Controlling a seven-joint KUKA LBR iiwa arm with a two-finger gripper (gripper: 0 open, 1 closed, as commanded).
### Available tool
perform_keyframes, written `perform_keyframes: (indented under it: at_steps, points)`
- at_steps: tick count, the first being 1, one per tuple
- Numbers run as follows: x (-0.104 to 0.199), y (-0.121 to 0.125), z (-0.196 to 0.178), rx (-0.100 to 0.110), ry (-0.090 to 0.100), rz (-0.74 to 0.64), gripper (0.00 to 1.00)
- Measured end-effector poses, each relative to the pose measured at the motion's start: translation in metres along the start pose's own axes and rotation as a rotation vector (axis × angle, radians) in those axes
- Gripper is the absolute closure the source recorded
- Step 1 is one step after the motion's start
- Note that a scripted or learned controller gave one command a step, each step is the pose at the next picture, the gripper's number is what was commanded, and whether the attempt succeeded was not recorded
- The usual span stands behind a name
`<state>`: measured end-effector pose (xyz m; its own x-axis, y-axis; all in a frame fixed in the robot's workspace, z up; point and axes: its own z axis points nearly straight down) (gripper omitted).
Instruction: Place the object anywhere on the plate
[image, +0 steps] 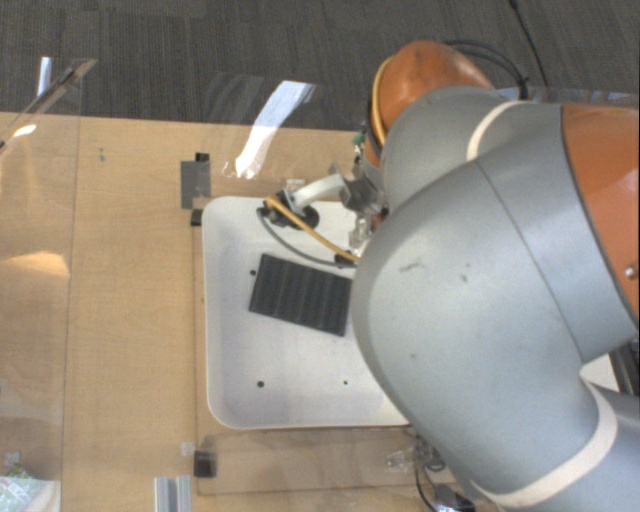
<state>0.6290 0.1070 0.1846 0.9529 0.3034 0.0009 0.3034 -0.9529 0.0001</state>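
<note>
While the grey arm (480, 300) bends in from four o'clock over the white bin (230, 380), its gripper (357, 205) sits near twelve o'clock, and its opening is impossible to tell. A black ribbed mat (300, 295) lies flat at the gripper's seven o'clock.

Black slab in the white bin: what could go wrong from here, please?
1. The arm covers the right part of the bin, so a collision or a dropped thing there may go unseen.
2. The slab lies flat and looks thin, so it is probably hard to grip. The arm may only push it toward the bin's wall.
</note>
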Motion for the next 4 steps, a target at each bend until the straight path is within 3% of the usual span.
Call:
perform_keyframes:
  at_steps: [1, 2, 3, 4]
  points:
    - [0.007, 0.012, 0.0, 0.001, 0.001, 0.033, 1.0]
    - [0.032, 0.0, 0.05, 0.0, -0.002, -0.081, 1.0]
    - [-0.009, -0.095, 0.09, -0.001, 0.016, -0.206, 1.0]
    - [-0.008, -0.095, 0.089, -0.002, 0.019, -0.205, 0.0]
